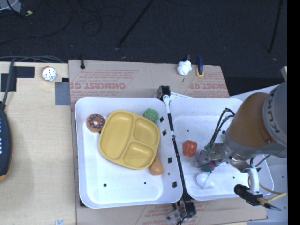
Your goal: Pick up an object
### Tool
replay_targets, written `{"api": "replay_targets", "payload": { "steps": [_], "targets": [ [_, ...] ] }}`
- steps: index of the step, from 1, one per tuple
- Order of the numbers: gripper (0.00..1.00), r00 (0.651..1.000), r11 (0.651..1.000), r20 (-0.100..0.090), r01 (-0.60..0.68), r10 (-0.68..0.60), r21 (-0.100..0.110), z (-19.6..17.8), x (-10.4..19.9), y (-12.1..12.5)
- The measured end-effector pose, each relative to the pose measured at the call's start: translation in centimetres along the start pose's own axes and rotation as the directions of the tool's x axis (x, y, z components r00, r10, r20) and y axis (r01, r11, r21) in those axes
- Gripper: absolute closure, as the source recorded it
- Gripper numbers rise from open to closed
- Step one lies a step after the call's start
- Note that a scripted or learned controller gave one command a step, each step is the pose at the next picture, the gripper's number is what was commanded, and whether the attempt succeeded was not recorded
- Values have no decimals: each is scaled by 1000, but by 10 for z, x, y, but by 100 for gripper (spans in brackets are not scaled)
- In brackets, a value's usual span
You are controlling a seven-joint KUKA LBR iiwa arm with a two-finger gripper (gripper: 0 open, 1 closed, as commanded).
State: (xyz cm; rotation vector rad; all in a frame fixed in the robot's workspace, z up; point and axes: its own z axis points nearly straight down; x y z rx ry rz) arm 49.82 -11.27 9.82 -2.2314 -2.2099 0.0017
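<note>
My gripper (209, 163) is low in the right bin (213, 109), at the end of the grey arm with its orange band. A small purple and green thing (209, 165) shows at its tip; whether it is held is unclear. A red pepper-like object (189, 147) lies just to the left of the gripper. A white object (205, 180) lies right below it, near the bin's front wall.
The left bin (89, 182) holds a yellow divided plate (130, 138), a chocolate doughnut (95, 122), a green object (151, 114) and an orange one (156, 167). A ridge (171, 139) separates the bins. A white lump (184, 68) sits on the cardboard behind.
</note>
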Motion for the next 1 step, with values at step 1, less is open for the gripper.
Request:
{"api": "replay_targets", "payload": {
  "steps": [1],
  "targets": [
    [100,1000,1000,-2,18,-18,-12,-95,66,56]
  ]
}}
